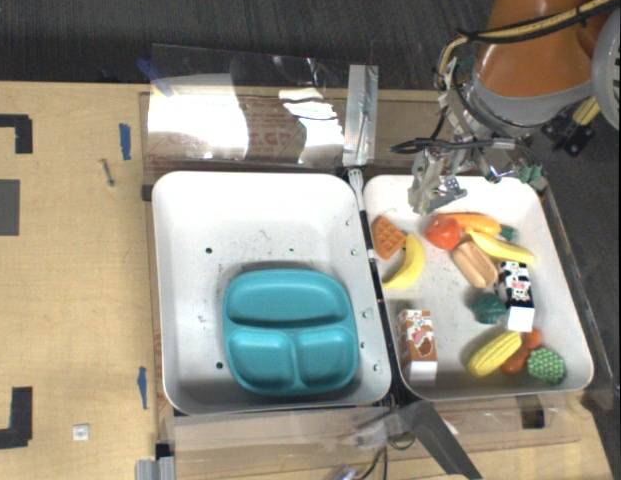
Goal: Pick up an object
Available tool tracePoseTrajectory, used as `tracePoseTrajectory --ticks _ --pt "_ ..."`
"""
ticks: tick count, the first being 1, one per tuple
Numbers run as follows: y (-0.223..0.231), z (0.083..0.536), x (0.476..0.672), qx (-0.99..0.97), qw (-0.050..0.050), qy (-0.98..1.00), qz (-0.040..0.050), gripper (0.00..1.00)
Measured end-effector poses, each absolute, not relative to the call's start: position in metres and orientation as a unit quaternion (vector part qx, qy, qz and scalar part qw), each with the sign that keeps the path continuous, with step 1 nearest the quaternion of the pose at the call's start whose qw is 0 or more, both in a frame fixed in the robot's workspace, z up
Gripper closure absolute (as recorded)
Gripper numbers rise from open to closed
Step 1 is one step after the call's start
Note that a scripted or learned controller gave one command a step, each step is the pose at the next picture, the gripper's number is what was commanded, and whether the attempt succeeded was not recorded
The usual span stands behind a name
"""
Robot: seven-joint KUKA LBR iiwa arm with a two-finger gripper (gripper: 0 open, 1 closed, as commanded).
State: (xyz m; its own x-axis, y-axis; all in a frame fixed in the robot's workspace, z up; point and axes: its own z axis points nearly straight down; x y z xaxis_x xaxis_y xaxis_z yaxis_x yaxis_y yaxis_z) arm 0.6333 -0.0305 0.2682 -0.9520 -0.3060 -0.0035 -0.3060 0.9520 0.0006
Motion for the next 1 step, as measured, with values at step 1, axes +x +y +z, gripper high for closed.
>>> tracePoseTrajectory --ticks 1 --pt "-0.0366 0.3072 0.6685 -0.187 0.006 0.982 -0.0005 1.0"
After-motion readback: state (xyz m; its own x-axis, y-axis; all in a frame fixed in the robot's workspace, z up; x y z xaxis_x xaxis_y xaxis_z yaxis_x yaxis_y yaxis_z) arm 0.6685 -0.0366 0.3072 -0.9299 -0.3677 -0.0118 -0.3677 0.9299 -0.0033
